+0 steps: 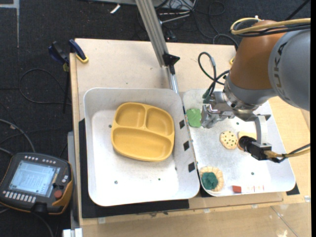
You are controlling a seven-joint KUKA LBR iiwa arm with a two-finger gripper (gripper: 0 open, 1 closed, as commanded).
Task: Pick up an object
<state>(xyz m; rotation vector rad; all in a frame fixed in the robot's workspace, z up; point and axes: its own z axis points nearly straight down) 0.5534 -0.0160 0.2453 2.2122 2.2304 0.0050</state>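
Note:
My gripper hangs over the upper left part of the right bin, under the grey and orange arm. Just to its left lies a small light green object, close to the fingers; whether they touch it I cannot tell. A round tan cookie with dark dots lies to the lower right of the gripper. A yellow piece shows partly behind the black part of the arm. A tan disc with a dark green top sits at the bin's front left corner.
The left bin holds a yellow divided plate. A small red and white item lies near the right bin's front edge. A metal pole slants over the bench behind the bins. A teach pendant lies on the floor at left.

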